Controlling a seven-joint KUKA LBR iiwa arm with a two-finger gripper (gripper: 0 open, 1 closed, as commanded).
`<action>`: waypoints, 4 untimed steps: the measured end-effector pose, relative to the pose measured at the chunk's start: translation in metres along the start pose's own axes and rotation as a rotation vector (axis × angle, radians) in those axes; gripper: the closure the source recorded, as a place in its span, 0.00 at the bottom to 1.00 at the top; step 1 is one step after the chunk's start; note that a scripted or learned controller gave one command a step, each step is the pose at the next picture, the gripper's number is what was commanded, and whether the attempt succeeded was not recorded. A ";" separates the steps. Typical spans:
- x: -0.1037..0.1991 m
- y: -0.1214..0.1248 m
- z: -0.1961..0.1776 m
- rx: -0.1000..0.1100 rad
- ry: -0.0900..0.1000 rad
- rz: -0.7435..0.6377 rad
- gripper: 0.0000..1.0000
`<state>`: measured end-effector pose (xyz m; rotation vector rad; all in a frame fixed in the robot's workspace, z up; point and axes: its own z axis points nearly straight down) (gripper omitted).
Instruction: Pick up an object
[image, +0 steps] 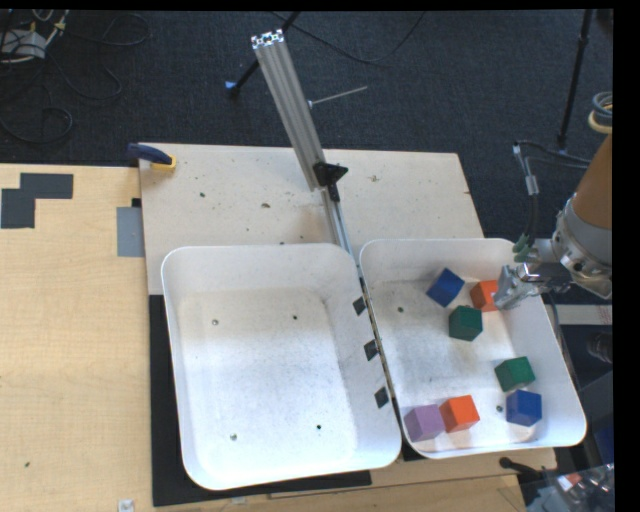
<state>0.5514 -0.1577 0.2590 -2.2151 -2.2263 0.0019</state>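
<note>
arm (590, 225): grey wrist section, orange-brown band above it | gripper (512, 285): small silvery metal bit poking out just beside the right bin (570, 400) | thin cable on the wrist, looks like

Two shallow bins sit side by side on a bench (250, 190). The gripper (510, 285) hangs over the upper right part of the right bin (400, 262), reaching in from the right. A block (484, 294) lies just left of the gripper, touching or nearly touching it. Another block (445, 287) sits further left, and a third (465, 323) lies below and left of the gripper. Well below the gripper, toward the bin's near edge, a block (514, 373) sits above another (523, 407). Left of those, two blocks (460, 412) (423, 422) lie side by side, touching. The left bin (260, 470) lies far left of the gripper. A slanted rail (290, 110) rises behind the bins, up and left of the gripper.
</note>
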 end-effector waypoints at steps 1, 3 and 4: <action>0.049 0.008 0.012 0.002 0.003 0.002 1.00; 0.159 0.049 0.007 0.000 0.002 0.000 1.00; 0.201 0.071 0.010 0.000 0.001 0.002 1.00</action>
